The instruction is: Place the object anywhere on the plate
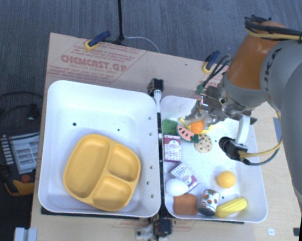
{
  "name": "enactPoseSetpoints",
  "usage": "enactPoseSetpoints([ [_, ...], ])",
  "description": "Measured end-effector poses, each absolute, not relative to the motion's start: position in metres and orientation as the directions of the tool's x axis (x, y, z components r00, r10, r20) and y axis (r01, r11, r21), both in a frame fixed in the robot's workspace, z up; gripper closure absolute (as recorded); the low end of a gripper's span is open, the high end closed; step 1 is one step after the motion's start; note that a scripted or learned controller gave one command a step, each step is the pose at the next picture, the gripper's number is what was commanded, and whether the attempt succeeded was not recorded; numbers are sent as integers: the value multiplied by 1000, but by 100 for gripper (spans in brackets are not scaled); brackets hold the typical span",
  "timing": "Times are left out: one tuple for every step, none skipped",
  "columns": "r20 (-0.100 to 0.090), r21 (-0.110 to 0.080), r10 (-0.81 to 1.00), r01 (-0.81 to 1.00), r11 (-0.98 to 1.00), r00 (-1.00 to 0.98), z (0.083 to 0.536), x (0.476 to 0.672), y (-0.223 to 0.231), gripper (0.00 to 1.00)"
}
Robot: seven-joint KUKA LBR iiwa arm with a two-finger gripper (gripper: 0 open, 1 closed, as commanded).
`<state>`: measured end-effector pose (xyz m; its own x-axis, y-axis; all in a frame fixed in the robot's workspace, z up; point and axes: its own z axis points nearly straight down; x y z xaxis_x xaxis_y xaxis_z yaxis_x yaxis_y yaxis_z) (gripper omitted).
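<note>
A yellow plate [102,171] with three compartments lies in the left bin [64,106], toward its front. My gripper [202,118] is low over the back left part of the right bin [255,208]. Its tip sits right at a small orange object [196,127], which lies beside a watermelon slice [185,132] and a green piece [168,126]. Whether the orange object is held cannot be told from this angle. A chocolate-chip cookie [204,145] lies just in front of the gripper.
The right bin also holds two small cartons [172,148] [184,174], a white egg [175,187], a brown lump [185,204], a small can [209,201], a yellow corn-like piece [232,206] and an orange ball [226,179]. A ridge [157,156] divides the bins.
</note>
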<state>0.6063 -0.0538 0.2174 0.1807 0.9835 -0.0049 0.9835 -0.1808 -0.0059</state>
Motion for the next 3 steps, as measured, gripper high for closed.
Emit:
enactPoseSetpoints([
  [-5,-6,984,983,-181,181,217,606,-54,0],
  [-8,-10,984,984,-179,179,224,607,-54,100],
  [-3,-3,962,962,-273,273,244,665,-16,100],
])
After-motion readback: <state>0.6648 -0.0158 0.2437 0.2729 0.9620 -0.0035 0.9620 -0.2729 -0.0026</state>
